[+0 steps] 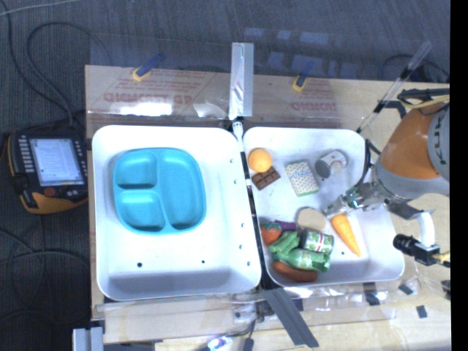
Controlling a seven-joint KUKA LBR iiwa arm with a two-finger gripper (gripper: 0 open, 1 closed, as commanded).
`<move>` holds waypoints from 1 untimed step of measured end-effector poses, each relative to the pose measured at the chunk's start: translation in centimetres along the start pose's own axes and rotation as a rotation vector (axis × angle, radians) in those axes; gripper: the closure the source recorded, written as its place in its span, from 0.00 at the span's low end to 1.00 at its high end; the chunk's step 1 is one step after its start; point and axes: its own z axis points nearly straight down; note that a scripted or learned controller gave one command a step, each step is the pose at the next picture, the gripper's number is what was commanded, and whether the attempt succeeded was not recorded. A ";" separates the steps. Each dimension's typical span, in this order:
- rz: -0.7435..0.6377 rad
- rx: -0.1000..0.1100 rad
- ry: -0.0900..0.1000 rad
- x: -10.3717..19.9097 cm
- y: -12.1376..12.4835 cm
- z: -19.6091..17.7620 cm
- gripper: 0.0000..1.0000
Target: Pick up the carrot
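Orange carrot (346, 233), tapered, thick end up-left, rt bin (378, 256), hand (352, 199) by its top, grip can't tell

My grey rounded arm casing (443, 146): smooth, glossy. Broad orange band (406, 151): bright, dome-shaped. Just below orange band: grey wrist collar (411, 187). Left of orange band, lower: my small silvery metal gripper (356, 197), detail too fine to read.
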 end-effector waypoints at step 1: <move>0.000 0.006 0.004 4.9 1.8 -11.4 1.00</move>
